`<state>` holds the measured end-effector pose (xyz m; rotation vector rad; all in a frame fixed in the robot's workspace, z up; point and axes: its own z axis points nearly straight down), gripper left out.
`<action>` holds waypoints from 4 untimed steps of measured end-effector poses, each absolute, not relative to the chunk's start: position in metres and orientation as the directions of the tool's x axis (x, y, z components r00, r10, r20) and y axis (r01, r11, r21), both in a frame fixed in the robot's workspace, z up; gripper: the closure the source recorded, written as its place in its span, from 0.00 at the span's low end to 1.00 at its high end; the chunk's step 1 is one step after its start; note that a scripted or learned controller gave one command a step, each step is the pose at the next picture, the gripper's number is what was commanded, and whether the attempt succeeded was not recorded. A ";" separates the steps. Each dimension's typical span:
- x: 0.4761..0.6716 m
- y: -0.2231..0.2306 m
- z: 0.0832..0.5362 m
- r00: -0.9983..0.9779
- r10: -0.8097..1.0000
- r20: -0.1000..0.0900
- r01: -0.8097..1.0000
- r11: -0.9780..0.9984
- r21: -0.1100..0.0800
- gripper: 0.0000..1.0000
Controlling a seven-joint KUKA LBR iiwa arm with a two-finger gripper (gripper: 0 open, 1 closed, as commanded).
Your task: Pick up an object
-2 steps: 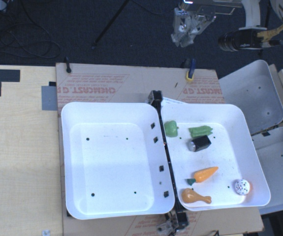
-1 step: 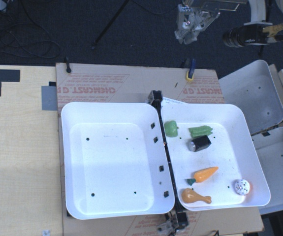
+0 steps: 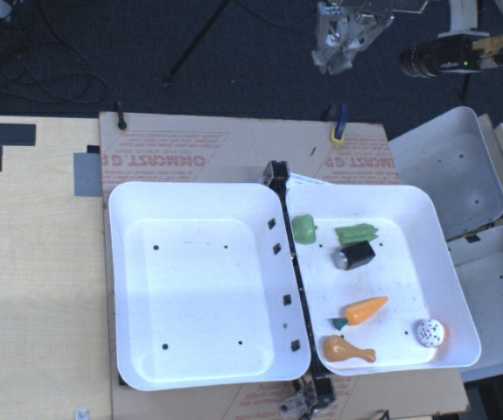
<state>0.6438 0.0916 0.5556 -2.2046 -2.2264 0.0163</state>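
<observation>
1. Above bench's far edge: gripper, raised well clear of both bins, nothing between its fingers; jaw spread unreadable.
2. Within right bin: green block, green pepper, black cylinder, carrot, drumstick, spotted ball.

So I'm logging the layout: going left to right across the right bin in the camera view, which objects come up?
Green rounded toy → tan drumstick-shaped toy → orange carrot toy → white speckled ball.
</observation>
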 end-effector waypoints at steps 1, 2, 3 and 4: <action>0.644 0.093 0.565 -0.015 1.000 -0.002 1.000 0.015 -0.017 1.00; 0.644 0.095 0.574 -0.020 1.000 -0.002 1.000 0.020 -0.021 1.00; 0.644 0.097 0.583 -0.026 1.000 -0.002 0.999 0.025 -0.023 1.00; 0.644 0.099 0.592 -0.031 1.000 -0.002 0.999 0.031 -0.023 1.00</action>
